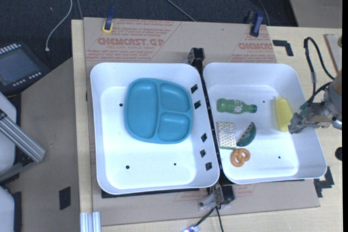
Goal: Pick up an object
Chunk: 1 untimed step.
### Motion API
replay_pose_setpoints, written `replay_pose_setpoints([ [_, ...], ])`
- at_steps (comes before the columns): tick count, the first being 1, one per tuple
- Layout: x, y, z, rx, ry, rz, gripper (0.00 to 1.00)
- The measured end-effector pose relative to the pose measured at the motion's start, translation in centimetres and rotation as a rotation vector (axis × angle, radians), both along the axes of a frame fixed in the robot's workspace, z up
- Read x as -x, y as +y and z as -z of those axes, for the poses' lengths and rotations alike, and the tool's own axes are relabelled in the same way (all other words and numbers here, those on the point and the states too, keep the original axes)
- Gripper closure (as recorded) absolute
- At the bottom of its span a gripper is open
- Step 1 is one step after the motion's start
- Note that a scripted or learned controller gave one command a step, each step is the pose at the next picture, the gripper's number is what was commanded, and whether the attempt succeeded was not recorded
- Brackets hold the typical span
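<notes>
The gripper (298, 123) hovered at the right bin's (283, 168) edge, jaw state indiscernible, beside the yellow block (282, 113): probably light, rigid, smooth; best pinched across its narrow sides.

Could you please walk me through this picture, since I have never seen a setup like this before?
One fixed camera looks down at a slant on a bench with two shallow white bins. The left bin holds a blue divided plate. The right bin holds a green bottle, a yellow block, a patterned packet, a watermelon-slice toy and a small pretzel. The robot arm reaches in from the right; its gripper sits at the right bin's edge beside the yellow block. Nothing is visibly between its fingers.
</notes>
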<state>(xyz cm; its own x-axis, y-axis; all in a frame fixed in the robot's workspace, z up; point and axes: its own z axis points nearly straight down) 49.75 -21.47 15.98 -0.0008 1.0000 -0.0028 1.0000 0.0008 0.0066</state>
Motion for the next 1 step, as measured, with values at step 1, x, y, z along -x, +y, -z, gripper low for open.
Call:
replay_pose_setpoints([
  [1,-0.02,0.23,-6.44,0.0,-0.002,-0.001,1.0],
])
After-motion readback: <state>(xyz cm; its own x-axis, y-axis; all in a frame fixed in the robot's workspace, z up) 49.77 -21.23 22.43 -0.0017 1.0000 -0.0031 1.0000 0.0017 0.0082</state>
